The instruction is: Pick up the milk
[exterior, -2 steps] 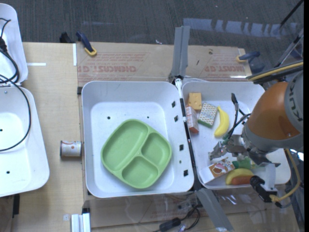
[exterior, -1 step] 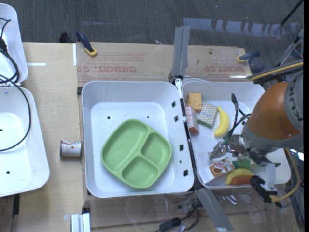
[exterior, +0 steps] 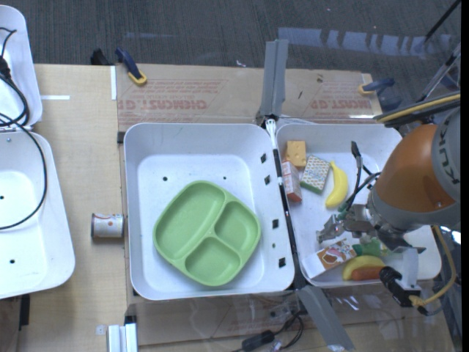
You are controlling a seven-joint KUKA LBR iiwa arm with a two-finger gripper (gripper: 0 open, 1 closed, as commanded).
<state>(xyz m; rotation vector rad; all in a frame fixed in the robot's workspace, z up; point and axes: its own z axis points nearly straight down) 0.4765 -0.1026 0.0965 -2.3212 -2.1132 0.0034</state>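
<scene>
Pincer [exterior: 333,229] of mine hangs low in the right bin [exterior: 388,134] over the cluttered near corner, its state I cannot tell, while the milk [exterior: 291,181], a small carton, lies against the left wall, probably awkward to straddle there.

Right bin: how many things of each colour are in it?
Yellow: 2, the banana and the cheese block.
Red: 2, the small carton and the picture carton.
Green speckled: 1, the sponge.
Orange and yellow: 1, the fruit at the near edge.
Total: 6 that I can see; the arm covers part of the bin.
</scene>
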